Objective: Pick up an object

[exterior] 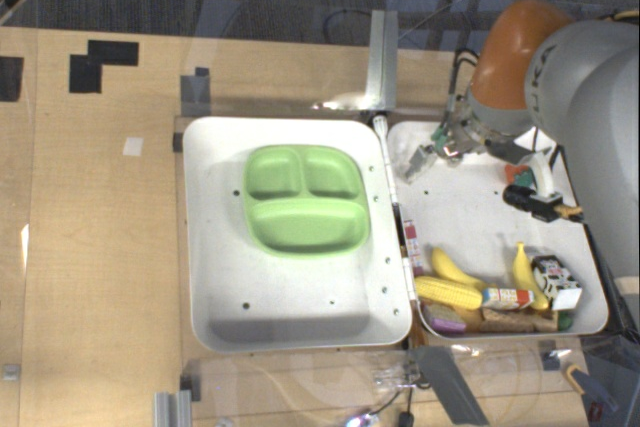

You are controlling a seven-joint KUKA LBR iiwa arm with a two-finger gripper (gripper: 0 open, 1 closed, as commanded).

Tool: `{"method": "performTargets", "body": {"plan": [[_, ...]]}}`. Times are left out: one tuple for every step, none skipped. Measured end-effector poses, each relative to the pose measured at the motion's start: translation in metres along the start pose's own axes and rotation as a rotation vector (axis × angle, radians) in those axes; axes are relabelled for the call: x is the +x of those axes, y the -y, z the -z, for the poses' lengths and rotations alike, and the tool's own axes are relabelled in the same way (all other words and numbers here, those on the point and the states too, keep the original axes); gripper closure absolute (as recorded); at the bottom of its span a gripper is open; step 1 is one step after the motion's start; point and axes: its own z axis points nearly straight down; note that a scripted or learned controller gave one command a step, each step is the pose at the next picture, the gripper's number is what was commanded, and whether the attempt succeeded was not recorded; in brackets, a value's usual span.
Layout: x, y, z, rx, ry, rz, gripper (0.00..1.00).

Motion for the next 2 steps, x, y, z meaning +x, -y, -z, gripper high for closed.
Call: {"method": "performTargets", "body": {"plan": [[0.005, 0.034, 0.003, -0.008, 0.009, 0.015, 0.00], [-0.007, 0.003, 0.000, 0.002, 0.004, 0.024, 0.00]]}}
